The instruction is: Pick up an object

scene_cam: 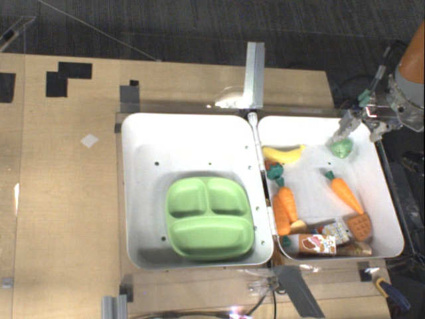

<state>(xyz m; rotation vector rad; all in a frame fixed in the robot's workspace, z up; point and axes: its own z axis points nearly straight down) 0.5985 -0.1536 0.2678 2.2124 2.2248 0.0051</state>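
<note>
Jaws of the gripper (359, 125) hang spread apart over the far right corner of the right bin (396, 234), one pale finger (346, 123) on the left and the other near the bin's right rim, with nothing caught between them. Behind them the grey wrist runs up and to the right, and a bit of the orange band (416, 58) shows at the frame's right edge, so the arm leans in from the right at a slant with its wrist high and its fingers pointing down toward the bin's corner.

Just below the left finger, touching or nearly touching its tip, lies a small green object (342, 149) on the white floor of the bin; whether the tip rests on it I cannot tell. Left of the jaws and a little nearer the camera sits a yellow banana (284, 154), with a small teal piece (275, 173) just beneath it. Below the jaws, near the bin's middle, lies a carrot (346, 193) tilted on the diagonal; a second carrot (286, 207) lies farther left against the bin's inner wall. Well below the jaws, along the near wall, are a waffle-like brown piece (360, 226) and a flat printed packet (320, 242).

Far to the left of the jaws, the left bin (143, 145) holds a green divided plate (210, 215). Both bins stand on the wooden surface (60, 198).
</note>
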